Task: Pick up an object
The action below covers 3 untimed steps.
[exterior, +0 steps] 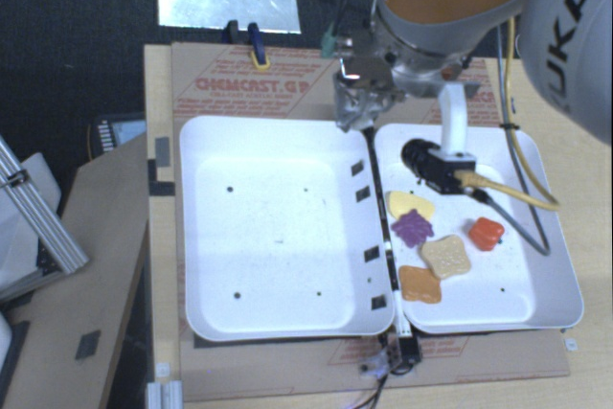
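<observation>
From the fixed camera above the bench, two shallow white bins sit side by side: the left bin (278, 235) and the right bin (536, 292), their inner walls touching along a seam with four small dark clips.

Taking that seam as the landmark, five small objects lie just to its right, all in the right bin and grouped near its middle. One yellow piece (409, 204) sits nearest the seam at the top of the group. One purple piece (413, 227) lies just below it, touching or nearly touching it. One tan toast-shaped piece (446, 256) lies below and to the right of the purple one. One orange-brown piece (420, 284) lies lowest, close to the seam, its edge meeting the tan piece. One red-orange piece (487, 232) lies farthest from the seam, apart from the other four.

The grey arm with its orange band comes in from the upper right. The gripper (359, 115) hangs over the far end of the seam, above the back rim where the two bins meet; whether its jaws are open or closed cannot be told, and nothing is seen in its grasp. One black fitting (433, 163) with a yellow cable hangs over the right bin, above the yellow piece.
</observation>
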Tool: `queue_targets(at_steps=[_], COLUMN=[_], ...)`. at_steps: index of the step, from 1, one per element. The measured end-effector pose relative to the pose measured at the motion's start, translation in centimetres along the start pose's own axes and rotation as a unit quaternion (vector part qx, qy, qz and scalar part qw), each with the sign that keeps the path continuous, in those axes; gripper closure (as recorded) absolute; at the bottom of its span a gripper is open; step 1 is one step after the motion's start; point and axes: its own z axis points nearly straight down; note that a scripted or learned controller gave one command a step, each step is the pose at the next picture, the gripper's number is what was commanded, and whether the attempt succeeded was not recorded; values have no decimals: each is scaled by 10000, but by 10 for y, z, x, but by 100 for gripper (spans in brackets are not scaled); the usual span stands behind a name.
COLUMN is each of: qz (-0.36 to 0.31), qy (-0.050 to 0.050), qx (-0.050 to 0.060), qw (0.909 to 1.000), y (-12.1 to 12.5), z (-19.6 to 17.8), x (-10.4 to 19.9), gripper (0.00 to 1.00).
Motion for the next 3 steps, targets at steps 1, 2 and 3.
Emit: queue_targets(at_steps=[1, 2, 3], qz=[-48, -60, 4], qy=[41, 24, 11], qx=[-99, -39, -38], qw=[9999, 10000, 10000], y=[-22, -30, -63], z=[-117, -110, -110], x=[26, 82, 17], gripper=[100, 100, 100])
